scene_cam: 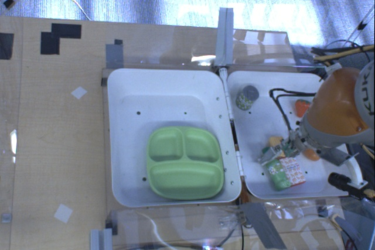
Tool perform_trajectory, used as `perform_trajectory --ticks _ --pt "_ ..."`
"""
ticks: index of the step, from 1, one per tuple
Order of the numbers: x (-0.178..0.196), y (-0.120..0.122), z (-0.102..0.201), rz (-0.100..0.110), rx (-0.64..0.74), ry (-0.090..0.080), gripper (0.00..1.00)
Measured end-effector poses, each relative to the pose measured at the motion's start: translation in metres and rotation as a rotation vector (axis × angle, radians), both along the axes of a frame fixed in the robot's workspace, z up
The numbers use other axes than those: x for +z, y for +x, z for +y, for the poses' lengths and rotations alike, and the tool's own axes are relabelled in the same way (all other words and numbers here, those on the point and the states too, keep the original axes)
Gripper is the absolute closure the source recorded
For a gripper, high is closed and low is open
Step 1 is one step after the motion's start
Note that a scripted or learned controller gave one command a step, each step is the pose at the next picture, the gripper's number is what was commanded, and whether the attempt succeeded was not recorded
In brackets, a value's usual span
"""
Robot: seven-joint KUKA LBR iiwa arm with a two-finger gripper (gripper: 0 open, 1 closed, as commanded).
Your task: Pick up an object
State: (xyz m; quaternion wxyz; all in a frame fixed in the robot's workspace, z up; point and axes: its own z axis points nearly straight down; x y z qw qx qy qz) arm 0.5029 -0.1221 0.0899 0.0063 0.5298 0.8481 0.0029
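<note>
Claw (280, 149) is lowered into the right bin (258, 120), just above the green-and-red carton (285, 173) and beside a small yellow piece (275, 141); whether it is spread or pressed together cannot be told. Nothing is seen lifted, so the pick is judged not yet done. A green divided plate (185, 162) lies in the left bin (135, 102).

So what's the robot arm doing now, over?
End effector low in right white bin, grip unclear. Green-and-red carton right beside it. Small yellow piece and grey-lidded can close by.
</note>
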Motion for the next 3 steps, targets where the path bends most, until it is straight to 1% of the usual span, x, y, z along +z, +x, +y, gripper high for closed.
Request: perform_trajectory --ticks 1,2,3 --pt "0.012 0.004 0.000 -0.010 0.000 -0.002 1.00" --pt "0.000 -0.011 0.027 -0.004 0.076 -0.005 1.00" --pt "0.096 0.025 0.084 0.007 0.117 0.001 1.00"
